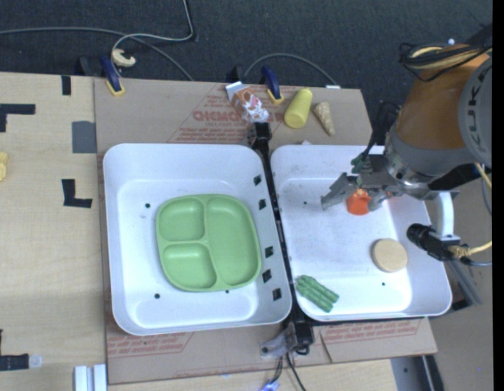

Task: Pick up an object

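Gripper [355, 195] of the grey-and-orange arm [435, 112] sits low over the right bin [333, 243], reaching in from the right, w/ a small orange object [359, 204] lodged at its fingers; one dark finger [337, 191] juts out to the left, and the object appears to sit between the fingers, though the view from above can't confirm how firmly. Fingers look set fairly narrow around it. Elsewhere in the same bin: a tan round piece [390, 255] toward the right side, well apart from the gripper, and a green ridged item [317, 292] near the front-left corner. The left bin [133, 177] carries a green divided plate [208, 241]. Beyond the bins, on the cardboard, lie a yellow item [298, 108], a small cone-shaped piece [325, 118] and a wrapped snack [247, 100], all out of play. Risks from here, as a judgement: the orange object seems caught near the fingertips, not deep in the grip, so a quick lift could let it pivot or slip and drop back onto the bin floor. It also sits close to the bin's rear wall, so any sideways drift on the way up might clip the rim. If the grip is really only a touch, the arm rises w/ nothing.
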### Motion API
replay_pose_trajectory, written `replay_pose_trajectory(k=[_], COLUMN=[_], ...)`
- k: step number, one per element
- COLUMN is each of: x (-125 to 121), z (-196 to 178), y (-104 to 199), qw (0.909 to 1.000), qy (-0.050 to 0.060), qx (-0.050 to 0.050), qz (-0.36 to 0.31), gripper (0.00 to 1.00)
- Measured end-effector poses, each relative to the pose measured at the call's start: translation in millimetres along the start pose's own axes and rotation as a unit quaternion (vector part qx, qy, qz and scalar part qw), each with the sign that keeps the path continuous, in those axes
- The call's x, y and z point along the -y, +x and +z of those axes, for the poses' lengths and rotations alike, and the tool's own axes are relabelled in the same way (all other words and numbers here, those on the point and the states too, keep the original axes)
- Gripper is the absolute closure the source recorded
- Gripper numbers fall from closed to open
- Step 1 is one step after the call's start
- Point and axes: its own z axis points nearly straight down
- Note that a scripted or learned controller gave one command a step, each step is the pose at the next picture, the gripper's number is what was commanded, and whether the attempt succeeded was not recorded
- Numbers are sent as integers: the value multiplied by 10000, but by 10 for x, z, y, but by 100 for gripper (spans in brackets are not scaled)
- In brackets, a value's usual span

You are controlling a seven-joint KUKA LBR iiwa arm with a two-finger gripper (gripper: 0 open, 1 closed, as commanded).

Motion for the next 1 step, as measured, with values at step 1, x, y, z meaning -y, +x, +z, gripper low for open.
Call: replay_pose_trajectory(k=[1], x=[-149], z=[375], y=[-641], qw=[10000], qy=[2], qx=[8], qz=[9], gripper=[0])
